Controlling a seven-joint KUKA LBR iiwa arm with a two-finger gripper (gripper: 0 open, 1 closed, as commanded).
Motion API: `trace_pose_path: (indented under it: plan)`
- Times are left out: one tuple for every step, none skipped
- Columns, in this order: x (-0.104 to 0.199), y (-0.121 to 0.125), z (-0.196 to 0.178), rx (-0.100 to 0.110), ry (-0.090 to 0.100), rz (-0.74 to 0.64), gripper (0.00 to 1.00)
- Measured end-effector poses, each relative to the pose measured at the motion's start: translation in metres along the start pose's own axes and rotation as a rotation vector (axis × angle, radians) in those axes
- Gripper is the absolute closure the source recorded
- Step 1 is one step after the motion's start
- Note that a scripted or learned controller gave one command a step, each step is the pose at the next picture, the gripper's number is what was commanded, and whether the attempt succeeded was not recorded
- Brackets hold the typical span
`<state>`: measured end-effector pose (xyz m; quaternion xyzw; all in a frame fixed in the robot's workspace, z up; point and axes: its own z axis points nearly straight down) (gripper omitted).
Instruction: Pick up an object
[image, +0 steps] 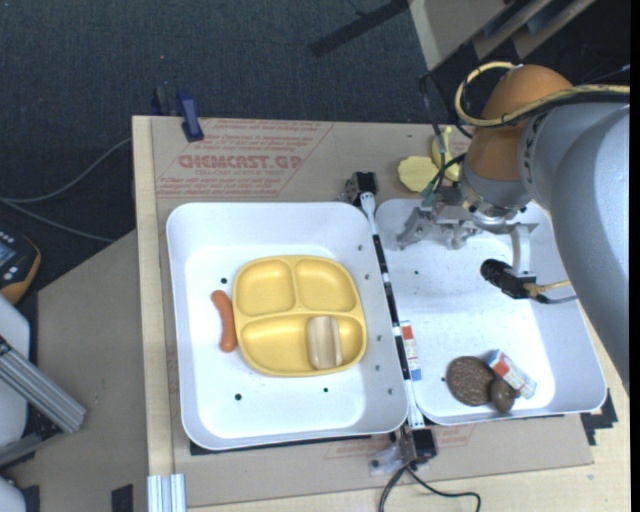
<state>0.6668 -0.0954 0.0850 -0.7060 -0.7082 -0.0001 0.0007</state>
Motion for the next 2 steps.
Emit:
trace_pose_path:
  plan:
    - [-0.047, -0.001, 0.0, -0.004, -0.005, 0.006, 0.0]
    - [-0.008, -0.077, 0.001, 0.006, 0.002, 0.004, 0.0]
